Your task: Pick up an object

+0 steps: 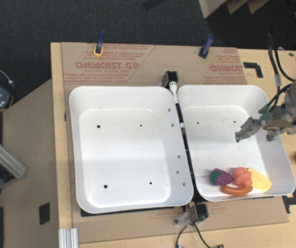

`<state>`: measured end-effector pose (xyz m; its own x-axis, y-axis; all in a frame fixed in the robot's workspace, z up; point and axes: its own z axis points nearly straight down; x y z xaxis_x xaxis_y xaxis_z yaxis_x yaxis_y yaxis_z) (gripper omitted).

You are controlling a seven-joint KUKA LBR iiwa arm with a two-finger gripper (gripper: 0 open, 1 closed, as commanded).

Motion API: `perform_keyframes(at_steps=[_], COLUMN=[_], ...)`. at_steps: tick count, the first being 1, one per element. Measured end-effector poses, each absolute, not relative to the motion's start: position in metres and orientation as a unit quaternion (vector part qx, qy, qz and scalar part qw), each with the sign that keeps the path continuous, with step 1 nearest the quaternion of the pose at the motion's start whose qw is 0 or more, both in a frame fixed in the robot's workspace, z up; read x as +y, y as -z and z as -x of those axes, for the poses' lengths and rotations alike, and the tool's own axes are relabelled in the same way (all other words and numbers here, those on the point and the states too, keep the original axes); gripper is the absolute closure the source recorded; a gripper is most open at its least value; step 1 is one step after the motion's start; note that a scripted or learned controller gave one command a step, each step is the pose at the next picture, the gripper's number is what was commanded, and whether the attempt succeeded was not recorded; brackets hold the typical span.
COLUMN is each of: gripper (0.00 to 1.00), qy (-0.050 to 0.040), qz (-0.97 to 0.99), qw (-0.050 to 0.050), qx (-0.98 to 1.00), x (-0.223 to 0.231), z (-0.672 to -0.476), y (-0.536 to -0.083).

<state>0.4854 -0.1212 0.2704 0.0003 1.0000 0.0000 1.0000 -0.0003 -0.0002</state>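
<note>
The toys (239, 180) (purple, orange, yellow) sit in a small pile at the bottom of the right bin (209, 102), not picked up yet. The gripper (244, 132) hangs above them in the right of the frame, spread wide and holding nothing, so the grab is still to do

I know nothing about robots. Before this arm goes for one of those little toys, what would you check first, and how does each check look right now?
1. Objects to pick are present: ok. A purple piece, an orange-red piece, a yellow piece and an orange curved piece lie in the right bin.
2. Gripper is over the bin that holds them: ok.
3. Gripper is above the objects: not ok; it hangs over bare bin floor, further from the camera than the cluster.
4. Nothing already held: ok, nothing shows at its tip.
5. Jaws open: cannot tell.
6. Objects are spaced for a clean grab: not ok; they are bunched in the near corner against the rim.
</note>
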Motion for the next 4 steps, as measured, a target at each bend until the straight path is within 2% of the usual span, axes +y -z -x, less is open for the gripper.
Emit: perform_keyframes(at_steps=[1, 2, 3, 4], gripper=[0.0, 1.0, 1.0, 1.0], qy=[0.0071, 0.0015, -0.0055, -0.0017], qz=[0.705, 0.707, 0.705, 0.705], qw=[-0.008, -0.003, 0.007, 0.003], qx=[-0.709, -0.707, -0.709, -0.709], x=[-0.06, -0.062, -0.004, 0.057], z=[-0.48, -0.48, -0.485, -0.503], y=[-0.471, -0.473, -0.325, -0.294])
